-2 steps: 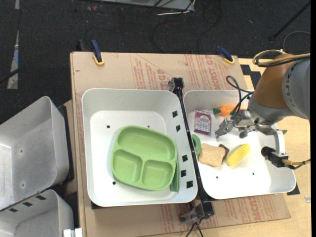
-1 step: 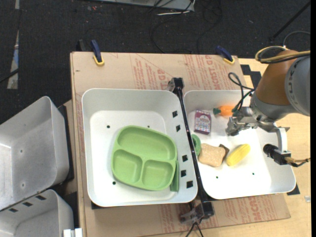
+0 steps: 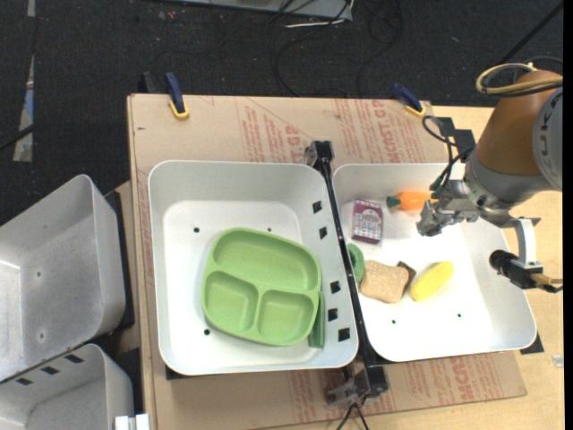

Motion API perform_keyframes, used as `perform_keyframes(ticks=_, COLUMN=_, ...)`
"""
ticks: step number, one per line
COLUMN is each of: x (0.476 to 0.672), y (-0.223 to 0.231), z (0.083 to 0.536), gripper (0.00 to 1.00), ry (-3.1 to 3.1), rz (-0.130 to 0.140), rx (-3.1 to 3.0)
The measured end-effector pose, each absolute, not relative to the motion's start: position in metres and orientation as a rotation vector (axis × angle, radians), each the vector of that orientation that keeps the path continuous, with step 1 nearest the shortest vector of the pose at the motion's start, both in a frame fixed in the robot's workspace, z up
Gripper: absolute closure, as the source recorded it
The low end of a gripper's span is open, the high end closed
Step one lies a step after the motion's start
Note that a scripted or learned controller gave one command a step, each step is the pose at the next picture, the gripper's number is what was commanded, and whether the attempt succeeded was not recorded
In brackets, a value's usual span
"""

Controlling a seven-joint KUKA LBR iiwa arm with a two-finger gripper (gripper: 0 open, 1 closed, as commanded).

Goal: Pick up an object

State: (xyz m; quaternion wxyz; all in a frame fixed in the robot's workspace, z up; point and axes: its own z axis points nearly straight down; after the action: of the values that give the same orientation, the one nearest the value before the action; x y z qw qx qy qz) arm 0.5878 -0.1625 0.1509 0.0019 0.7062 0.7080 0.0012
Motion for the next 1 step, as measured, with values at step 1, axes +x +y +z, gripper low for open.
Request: perform_keyframes(ticks=1, x=0.5813, y=-0.1602, z=0.2109, gripper=1.00, ry=2.220, rz=0.005, rx=2.215)
